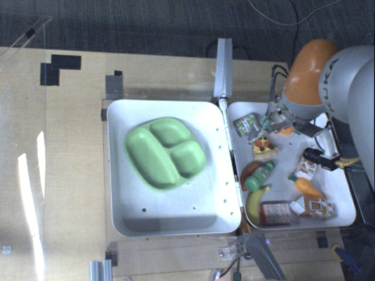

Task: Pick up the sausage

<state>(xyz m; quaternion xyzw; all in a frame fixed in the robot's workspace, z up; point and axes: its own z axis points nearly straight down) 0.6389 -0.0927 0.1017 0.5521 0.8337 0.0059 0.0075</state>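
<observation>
— Sausage? Reddish-brown, tucked under the green bottle, well below the fingers.
— And the gripper?
— Low over the right bin; can't tell whether it's spread or pinching.

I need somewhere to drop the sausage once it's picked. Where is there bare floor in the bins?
Left bin: bare floor all around the green divided plate, widest along the near wall. Right bin: crowded with food items; the tool is over its far corner.
</observation>
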